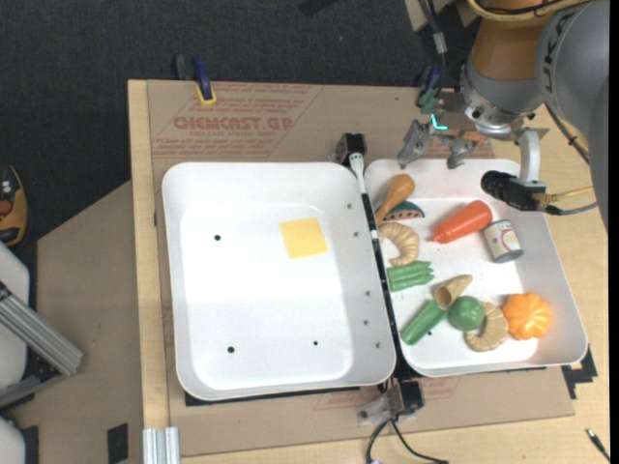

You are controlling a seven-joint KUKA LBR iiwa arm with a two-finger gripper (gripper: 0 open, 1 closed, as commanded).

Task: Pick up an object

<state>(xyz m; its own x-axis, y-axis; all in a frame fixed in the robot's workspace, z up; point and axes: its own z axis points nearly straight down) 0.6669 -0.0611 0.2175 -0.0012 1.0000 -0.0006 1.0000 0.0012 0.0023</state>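
My gripper (433,151) hangs over the back rim of the right bin (561,288), open, with nothing between its fingers. Just in front of it lie a brown drumstick (394,193) and a watermelon slice (404,213). Further into the same bin are an orange carrot (462,220), a small can (502,241), a croissant (401,243), green beans (410,276), a cucumber (422,322), a green round fruit (465,312) and an orange pumpkin (525,315). A yellow square (304,238) lies alone in the left bin (193,288).
A black cable fitting (513,190) hangs off the arm over the right bin's back right corner. A black clip (351,148) sits at the back where the bins meet. Brown cardboard (232,119) lies under the bins.
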